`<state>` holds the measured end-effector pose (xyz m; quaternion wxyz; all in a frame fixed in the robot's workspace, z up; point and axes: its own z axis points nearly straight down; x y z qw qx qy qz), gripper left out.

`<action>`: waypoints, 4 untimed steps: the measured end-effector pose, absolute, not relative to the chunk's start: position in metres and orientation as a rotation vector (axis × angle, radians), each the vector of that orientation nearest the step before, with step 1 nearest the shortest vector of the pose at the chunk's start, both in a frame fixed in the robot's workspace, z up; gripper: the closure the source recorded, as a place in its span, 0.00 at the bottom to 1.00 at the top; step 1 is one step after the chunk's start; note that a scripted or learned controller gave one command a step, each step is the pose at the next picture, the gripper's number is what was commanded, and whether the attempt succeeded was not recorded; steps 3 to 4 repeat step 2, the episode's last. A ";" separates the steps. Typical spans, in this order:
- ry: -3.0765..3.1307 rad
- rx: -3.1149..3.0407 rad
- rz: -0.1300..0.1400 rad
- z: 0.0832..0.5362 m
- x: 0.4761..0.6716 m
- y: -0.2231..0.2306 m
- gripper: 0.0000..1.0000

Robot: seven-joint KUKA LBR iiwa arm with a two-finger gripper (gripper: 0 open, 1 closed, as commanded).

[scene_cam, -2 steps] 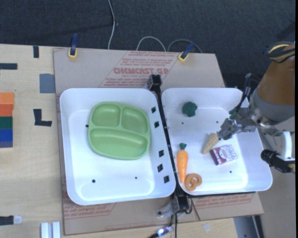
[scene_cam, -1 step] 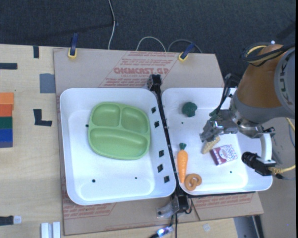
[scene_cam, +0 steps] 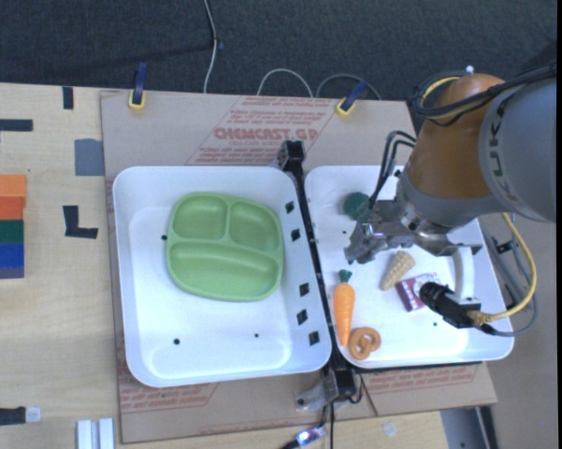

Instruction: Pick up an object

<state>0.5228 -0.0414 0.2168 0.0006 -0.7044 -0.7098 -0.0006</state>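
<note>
Candidate objects all sit in the right bin [scene_cam: 491,344]: toy carrot [scene_cam: 343,309] lying lengthwise near the bin's left wall, pretzel-like ring [scene_cam: 363,342] just below it, ice-cream cone [scene_cam: 397,269] to the right of the carrot, purple packet [scene_cam: 411,293] just beside the cone, dark green round piece [scene_cam: 356,203] toward the back. Gripper [scene_cam: 365,243] hangs over the bin between the green piece and the carrot — nothing visible between the fingers; can't tell whether they're spread or closed from this angle. Grey arm [scene_cam: 519,148] with the orange band comes in from the right.

Left bin [scene_cam: 131,279] holds a green divided tray [scene_cam: 226,246], flat. Both bins rest on a brown cardboard sheet [scene_cam: 252,129] clamped at the back edge — that sits on a light wood counter [scene_cam: 37,344]. Coloured blocks [scene_cam: 4,227] stacked at the counter's left edge. Dark carpet-like floor [scene_cam: 93,17] behind, with a thin cable across it.
</note>
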 end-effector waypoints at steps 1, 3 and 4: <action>-2.229 -2.212 -0.001 0.225 0.524 0.010 1.00; -2.230 -2.211 0.000 0.228 0.537 0.073 1.00; -2.230 -2.211 0.000 0.228 0.537 0.073 1.00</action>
